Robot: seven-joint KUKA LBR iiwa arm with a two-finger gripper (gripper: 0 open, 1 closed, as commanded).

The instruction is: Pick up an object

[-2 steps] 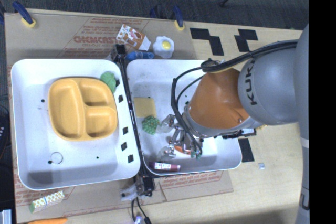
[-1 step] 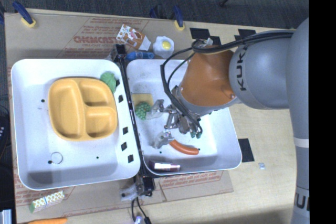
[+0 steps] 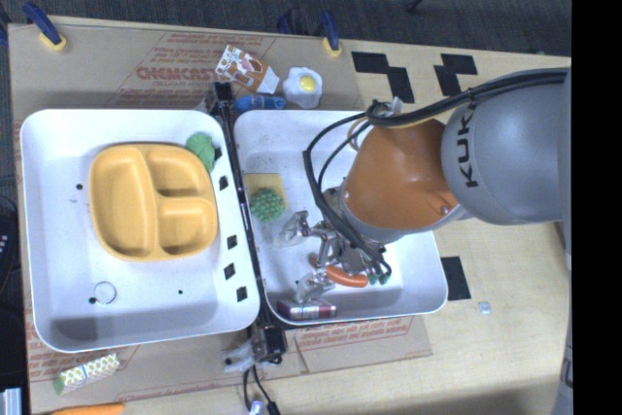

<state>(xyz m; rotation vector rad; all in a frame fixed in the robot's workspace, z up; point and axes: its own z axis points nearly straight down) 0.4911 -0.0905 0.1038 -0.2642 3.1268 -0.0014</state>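
**Robot Arm Reached Down Into the Right Bin**

The big grey arm (image 3: pixel 505 146) came in from the right side. It had an orange band (image 3: pixel 394 175) above its wrist, and it covered much of the right bin (image 3: pixel 292 126). The left bin (image 3: pixel 49 209) sat just beside it, and the two white bins touched along the middle.

In the left bin lay a big yellow tray (image 3: pixel 151 201) with three sections. A small green thing (image 3: pixel 201 148) sat touching the tray's top right corner.

In the right bin there was a flat yellow square (image 3: pixel 260 183) near the left wall. A bumpy green ball (image 3: pixel 267 203) rested on its lower edge. The gripper (image 3: pixel 326 267) hung low near the front of this bin. Right by it lay a small orange thing (image 3: pixel 347 278), maybe a carrot, with a bit of green at its right end. The metal parts there were too jumbled to see well, so I could not tell if the fingers were open or closed, or if they held anything. A dark red tube (image 3: pixel 309 311) lay against the bin's front wall.

Behind the bins sat a small printed packet (image 3: pixel 238 66), a blue thing (image 3: pixel 258 102) and a yellow and white toy (image 3: pixel 303 86).
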